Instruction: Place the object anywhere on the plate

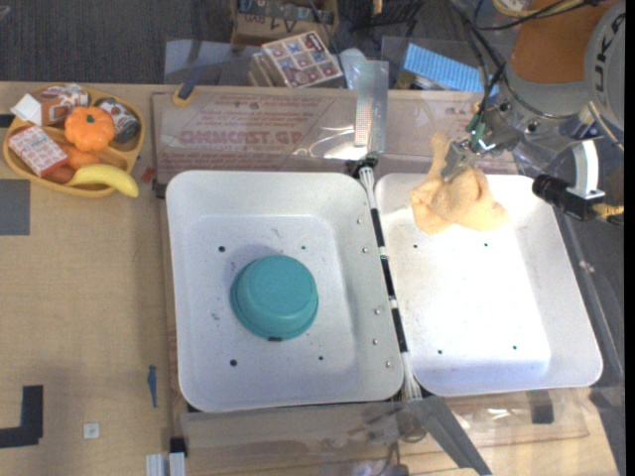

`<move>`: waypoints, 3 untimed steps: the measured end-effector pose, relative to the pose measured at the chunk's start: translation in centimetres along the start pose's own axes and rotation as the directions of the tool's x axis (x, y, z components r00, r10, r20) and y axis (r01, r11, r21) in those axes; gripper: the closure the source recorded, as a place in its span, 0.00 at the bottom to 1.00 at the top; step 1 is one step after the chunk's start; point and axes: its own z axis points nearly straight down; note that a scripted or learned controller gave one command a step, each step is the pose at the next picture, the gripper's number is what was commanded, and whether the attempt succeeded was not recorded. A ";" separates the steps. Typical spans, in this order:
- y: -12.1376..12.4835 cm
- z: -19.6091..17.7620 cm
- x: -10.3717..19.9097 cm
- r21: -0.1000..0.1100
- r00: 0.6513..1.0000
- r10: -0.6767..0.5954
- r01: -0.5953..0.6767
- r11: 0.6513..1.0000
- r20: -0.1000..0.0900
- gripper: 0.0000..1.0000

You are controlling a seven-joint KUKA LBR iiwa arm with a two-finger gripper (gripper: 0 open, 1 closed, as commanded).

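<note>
Camera view | I see pincer [458, 160] clamped on tan cloth [456, 204], hanging far right of teal plate [276, 297] | step: carry | next: traverse left over plate, then release.

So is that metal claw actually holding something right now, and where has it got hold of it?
Yes. The gripper pinches a crumpled tan cloth by its top edge, and the rest hangs bunched over the right bin.
</note>
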 end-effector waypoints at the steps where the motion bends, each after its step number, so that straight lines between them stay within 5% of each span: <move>1: 0.2 1.3 0.2 0.001 1.000 -0.004 0.004 1.000 -0.002 1.00; 2: -0.9 1.2 5.6 -0.001 0.920 -0.391 0.391 0.920 -0.003 1.00; 3: -1.8 1.7 10.7 -0.003 0.698 -0.716 0.716 0.698 -0.002 1.00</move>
